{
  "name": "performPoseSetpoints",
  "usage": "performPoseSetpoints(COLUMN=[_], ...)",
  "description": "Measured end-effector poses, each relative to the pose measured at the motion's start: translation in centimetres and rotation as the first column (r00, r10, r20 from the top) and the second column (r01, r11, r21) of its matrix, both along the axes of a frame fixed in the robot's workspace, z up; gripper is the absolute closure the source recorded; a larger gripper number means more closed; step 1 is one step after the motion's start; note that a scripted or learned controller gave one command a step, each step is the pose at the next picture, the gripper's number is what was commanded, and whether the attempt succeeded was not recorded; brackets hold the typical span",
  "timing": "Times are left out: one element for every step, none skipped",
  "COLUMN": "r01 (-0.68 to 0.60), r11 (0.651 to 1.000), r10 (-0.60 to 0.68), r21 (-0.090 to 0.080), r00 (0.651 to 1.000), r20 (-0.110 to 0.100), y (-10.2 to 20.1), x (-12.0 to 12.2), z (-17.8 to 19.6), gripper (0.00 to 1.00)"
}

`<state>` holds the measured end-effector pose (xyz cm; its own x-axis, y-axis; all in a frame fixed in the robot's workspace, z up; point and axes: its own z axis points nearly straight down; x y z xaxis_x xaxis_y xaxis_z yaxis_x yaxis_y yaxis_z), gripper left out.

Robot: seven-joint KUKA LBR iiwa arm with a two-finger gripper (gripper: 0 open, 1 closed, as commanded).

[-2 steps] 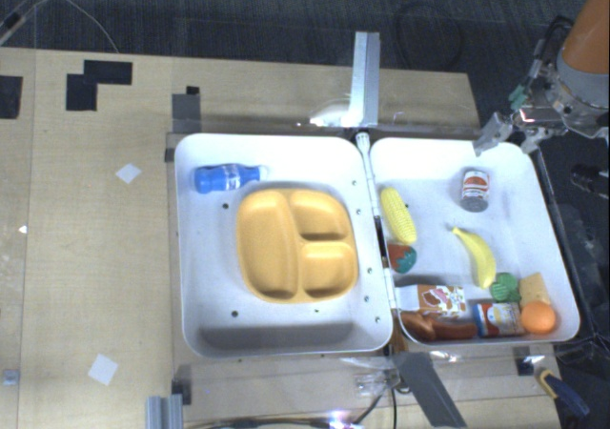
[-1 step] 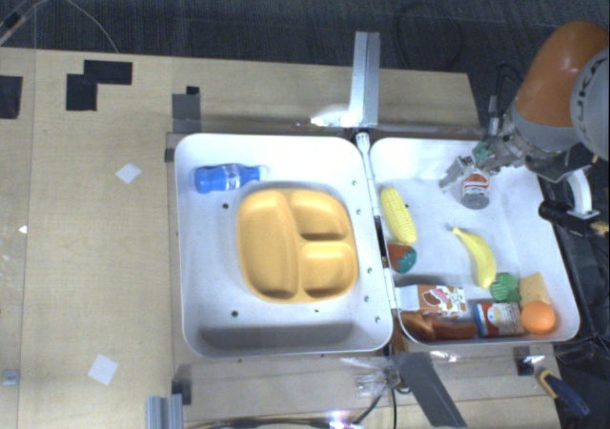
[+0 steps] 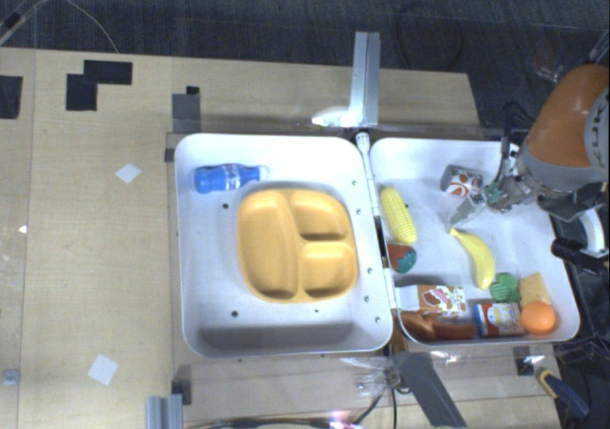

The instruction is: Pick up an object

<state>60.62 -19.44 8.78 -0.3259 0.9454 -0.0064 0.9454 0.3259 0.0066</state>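
Two white bins sit side by side, and the arm [image 3: 572,127] leans over the right bin [image 3: 429,165] from its far right corner. The gripper [image 3: 496,194] hangs low there; whether it is parted or closed I cannot tell, and nothing shows in its grasp. Just left of it, almost touching, lies a small red and white carton [image 3: 461,183]. A banana [image 3: 476,256] lies just below the gripper, a corn cob [image 3: 397,214] farther left. Well away, the left bin [image 3: 195,255] holds a yellow divided tray [image 3: 294,244] and a blue bottle [image 3: 225,177].
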Motion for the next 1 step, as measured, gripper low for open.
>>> performPoseSetpoints(r01=[-0.347], r11=[0.938], r10=[0.347], r21=[0.002], r00=[0.938], r20=[-0.009], y=[4.81], x=[2.02], z=[0.02], gripper=[0.00])
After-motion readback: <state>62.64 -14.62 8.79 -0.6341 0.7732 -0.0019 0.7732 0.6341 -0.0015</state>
